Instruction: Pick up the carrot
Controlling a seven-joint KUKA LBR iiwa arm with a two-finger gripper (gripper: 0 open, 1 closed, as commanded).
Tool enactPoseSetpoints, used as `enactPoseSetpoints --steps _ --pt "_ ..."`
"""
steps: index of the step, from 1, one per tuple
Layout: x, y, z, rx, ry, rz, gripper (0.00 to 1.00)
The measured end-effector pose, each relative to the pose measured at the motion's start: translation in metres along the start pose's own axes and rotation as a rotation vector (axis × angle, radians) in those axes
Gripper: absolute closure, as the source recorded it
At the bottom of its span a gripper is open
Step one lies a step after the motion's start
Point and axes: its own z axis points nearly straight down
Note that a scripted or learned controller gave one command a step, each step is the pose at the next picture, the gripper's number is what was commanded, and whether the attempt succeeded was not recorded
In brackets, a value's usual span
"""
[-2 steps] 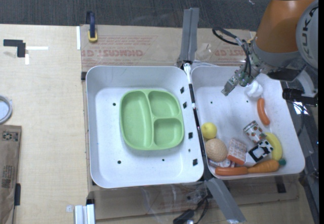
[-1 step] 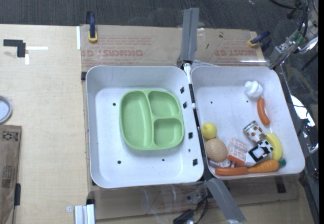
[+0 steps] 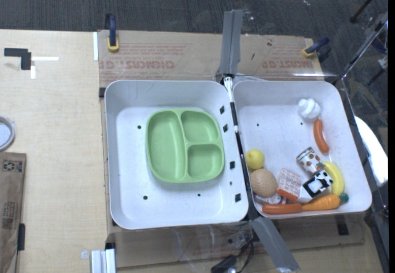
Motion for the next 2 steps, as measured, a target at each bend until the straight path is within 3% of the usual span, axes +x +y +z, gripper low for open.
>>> enactPoseSetpoints --steps 1,2 --pt "0.018 -0.048 0.054 0.005 0.002 0.668 1.00" --pt "0.084 -0.066 0.032 0.006 0.000 1.076 1.00"
